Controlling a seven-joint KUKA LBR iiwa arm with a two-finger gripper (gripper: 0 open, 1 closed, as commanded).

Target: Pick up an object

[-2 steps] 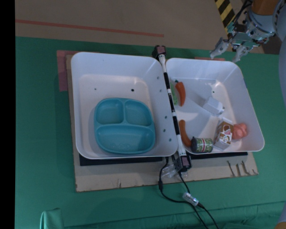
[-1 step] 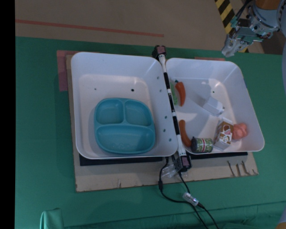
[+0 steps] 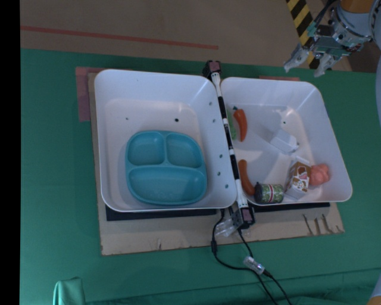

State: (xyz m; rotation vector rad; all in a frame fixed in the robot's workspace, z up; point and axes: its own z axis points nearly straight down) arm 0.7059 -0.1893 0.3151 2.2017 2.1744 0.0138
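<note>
My gripper (image 3: 307, 65) hangs above the far edge of the right bin (image 3: 318, 107), at the upper right of the view. Its fingers are spread apart and hold nothing. Down in that bin lie an orange carrot (image 3: 240, 124) by the left wall, a white block (image 3: 284, 142) near the middle, an orange sausage (image 3: 244, 177), a dark can (image 3: 269, 193) on its side, a small carton (image 3: 299, 179) and a pink toy (image 3: 321, 174) at the near right corner. All of them sit well below and in front of the gripper.
The left bin (image 3: 119, 89) holds a teal divided plate (image 3: 165, 168). A black-and-white bar (image 3: 224, 128) runs between the bins. A cable (image 3: 253, 265) trails off the front of the cardboard. A yellow-black striped strip (image 3: 299, 18) lies behind the bench.
</note>
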